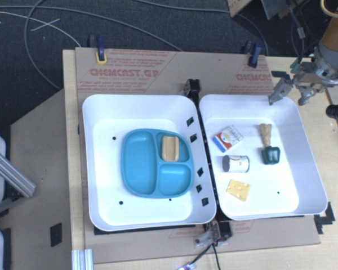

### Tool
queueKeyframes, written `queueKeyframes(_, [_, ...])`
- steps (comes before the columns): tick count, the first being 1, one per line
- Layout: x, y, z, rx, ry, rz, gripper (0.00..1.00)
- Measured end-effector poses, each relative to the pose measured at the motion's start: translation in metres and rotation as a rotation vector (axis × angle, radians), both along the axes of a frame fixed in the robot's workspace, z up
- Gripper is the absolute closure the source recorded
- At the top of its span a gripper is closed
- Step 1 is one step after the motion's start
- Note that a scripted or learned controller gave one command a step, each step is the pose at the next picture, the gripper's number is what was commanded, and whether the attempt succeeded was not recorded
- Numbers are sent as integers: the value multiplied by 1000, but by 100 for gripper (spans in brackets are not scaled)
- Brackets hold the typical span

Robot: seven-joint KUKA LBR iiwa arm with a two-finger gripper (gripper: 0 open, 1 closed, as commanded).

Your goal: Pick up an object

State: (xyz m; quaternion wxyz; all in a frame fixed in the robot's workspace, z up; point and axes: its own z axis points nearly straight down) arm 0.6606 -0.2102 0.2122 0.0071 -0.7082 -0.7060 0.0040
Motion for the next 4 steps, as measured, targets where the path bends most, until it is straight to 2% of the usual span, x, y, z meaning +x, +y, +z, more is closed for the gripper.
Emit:
queueKeyframes(1, [3,1,10,-4,-15,4,0])
queueKeyframes(2, [-3,6,-36,-2,-10,4,0])
queueKeyframes(4, [3,13,-130,-2,-9,4,0])
